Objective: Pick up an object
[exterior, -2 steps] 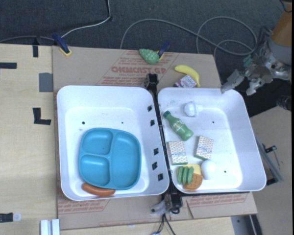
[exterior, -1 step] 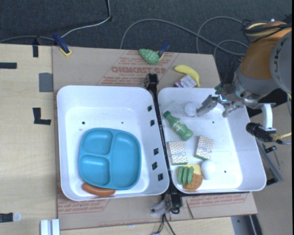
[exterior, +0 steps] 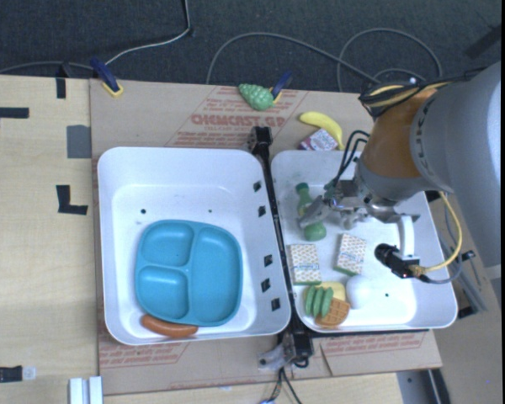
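My gripper (exterior: 326, 210) is down in the right bin (exterior: 421, 310), near its upper left part, on the grey arm with the orange band (exterior: 396, 137) that comes in from the right. A dark green bottle-shaped toy (exterior: 304, 194) lies just left of it, and a light green lump (exterior: 315, 231) sits right below it. The gripper's metal parts overlap these green pieces, and I cannot tell whether it touches them. Two patterned packets (exterior: 305, 262) (exterior: 351, 252) lie lower in the bin, with a white round object (exterior: 364, 291) and a green and orange toy (exterior: 326, 301) near the front wall.
The left bin (exterior: 118, 175) holds a blue divided plate (exterior: 189, 272) and an orange sausage (exterior: 168, 326) at its front. Behind the bins, on the cardboard, lie a yellow banana (exterior: 322, 125), a green toy (exterior: 256, 96) and a small packet (exterior: 323, 142). Cables run along the back.
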